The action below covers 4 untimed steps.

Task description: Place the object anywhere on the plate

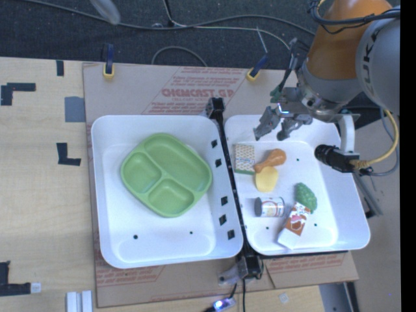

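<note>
Object candidates lie loose in the right bin (348, 223); nearest the camera are a small carton (294, 225) and a can (270, 207), both stiff and light, best pinched across their narrow sides. Beyond them sit a green leafy piece (305, 196), a yellow lump (266, 179), a drumstick (271, 159) and a checked block (244, 158), likely smooth plastic, prone to slip. The plate (166, 173) waits in the left bin (110, 236). Farthest, the gripper (275, 127) hovers over the right bin, jaws parted, grasping nothing.
</note>
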Each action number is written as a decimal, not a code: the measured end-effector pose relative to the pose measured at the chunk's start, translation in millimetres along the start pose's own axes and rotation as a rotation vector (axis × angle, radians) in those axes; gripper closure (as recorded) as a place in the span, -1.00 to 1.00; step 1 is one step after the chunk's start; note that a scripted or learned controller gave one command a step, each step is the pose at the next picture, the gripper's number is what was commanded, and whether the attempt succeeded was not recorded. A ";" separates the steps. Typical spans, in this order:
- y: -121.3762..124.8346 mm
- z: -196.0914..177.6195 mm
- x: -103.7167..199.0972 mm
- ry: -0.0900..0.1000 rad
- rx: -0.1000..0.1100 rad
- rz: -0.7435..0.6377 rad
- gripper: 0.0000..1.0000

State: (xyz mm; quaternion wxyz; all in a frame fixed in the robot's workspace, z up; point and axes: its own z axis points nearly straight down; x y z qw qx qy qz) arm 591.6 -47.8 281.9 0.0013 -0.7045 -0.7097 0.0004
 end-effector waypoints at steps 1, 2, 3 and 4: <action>8.3 22.3 54.1 0.000 0.002 0.001 1.00; 18.6 40.7 99.4 -0.002 0.002 0.002 1.00; 31.8 37.0 152.0 0.000 0.000 0.001 1.00; 31.5 37.0 148.7 -0.002 0.000 0.005 -1.00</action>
